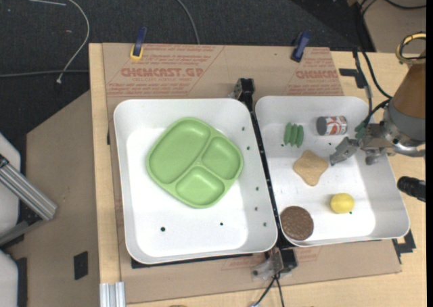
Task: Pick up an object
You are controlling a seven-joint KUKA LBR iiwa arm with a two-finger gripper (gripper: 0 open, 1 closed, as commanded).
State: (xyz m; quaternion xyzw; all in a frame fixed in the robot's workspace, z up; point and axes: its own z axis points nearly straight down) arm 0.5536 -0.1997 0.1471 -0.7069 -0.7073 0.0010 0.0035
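The right bin [385,221] holds a green bean pod [293,134], a small red and white can [331,125] lying on its side, a tan bread slice [310,167], a yellow lemon [342,203] and a round brown patty [296,222]. My gripper [355,155] hovers over the bin's right half, just right of the bread slice and below the can. Its fingers stand open with nothing between them. The lemon lies a little below it.
A green divided plate [195,161] lies in the left bin [135,231]. Black clips sit on the wall between the bins. Blue clamps hold the cardboard sheet at the back. Cables run along the right side.
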